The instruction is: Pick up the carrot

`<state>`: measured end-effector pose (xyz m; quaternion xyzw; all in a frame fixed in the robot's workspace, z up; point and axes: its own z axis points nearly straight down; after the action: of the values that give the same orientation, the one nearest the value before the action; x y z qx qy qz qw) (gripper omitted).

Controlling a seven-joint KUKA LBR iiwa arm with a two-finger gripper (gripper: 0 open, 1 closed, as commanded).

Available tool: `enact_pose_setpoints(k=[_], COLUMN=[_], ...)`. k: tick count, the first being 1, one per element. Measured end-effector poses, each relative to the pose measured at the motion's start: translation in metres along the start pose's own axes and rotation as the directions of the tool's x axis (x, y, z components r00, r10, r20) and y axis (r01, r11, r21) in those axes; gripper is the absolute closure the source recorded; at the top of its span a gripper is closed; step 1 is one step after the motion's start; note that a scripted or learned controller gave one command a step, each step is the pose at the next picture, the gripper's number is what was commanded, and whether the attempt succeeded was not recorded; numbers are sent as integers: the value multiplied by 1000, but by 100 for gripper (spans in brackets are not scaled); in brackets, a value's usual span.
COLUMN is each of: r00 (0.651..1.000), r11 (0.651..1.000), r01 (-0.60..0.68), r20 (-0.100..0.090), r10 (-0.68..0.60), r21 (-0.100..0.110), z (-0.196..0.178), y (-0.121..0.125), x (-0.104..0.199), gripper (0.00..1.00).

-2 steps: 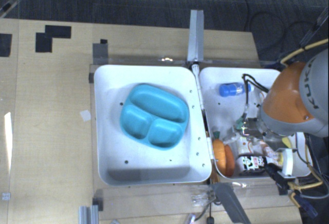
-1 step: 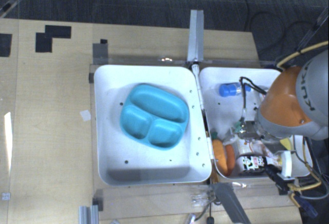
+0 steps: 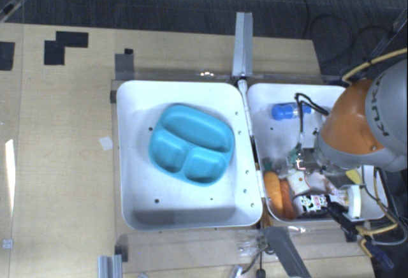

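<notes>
Currently, I see the carrot (image 3: pixel 279 194) lying in the right bin (image 3: pixel 261 111), in its near left corner, long axis running roughly along the dividing wall and close against it. The left bin (image 3: pixel 127 143) holds a blue divided tray (image 3: pixel 191 143). A blue bottle-shaped item (image 3: pixel 284 111) lies toward the far side of the right bin, well apart from the carrot.

The arm reaches in from the right, its orange band (image 3: pixel 347 120) above the wrist. The gripper (image 3: pixel 306 171) sits low over the right bin, just beside the carrot on its right. I cannot tell whether the jaws stand apart or together; the wrist body hides them. Nothing confirms that the carrot is held.

Handling assessment, as judgement only: the carrot appears to be a light, rigid toy piece with a smooth, rounded, tapering surface. Expect it to roll or squirt sideways under an off-centre pinch. I would take hold across the thicker middle, jaws closing square to the long axis. The adjacent bin wall leaves little room for the left finger, so a descent slightly clear of the wall is advisable. A white packaged item (image 3: pixel 319 200) just beside the carrot may obstruct the other finger.
</notes>
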<state>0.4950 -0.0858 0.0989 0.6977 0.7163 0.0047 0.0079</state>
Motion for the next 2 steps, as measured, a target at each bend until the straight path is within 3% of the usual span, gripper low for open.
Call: enact_pose_setpoints(k=[1, 2], r00=[983, 850], r11=[983, 850], r01=[185, 526], r20=[-3, 6], r10=[-185, -526], r21=[-1, -6], z=[7, 7], y=[6, 6], x=[-2, -10], gripper=[100, 100])
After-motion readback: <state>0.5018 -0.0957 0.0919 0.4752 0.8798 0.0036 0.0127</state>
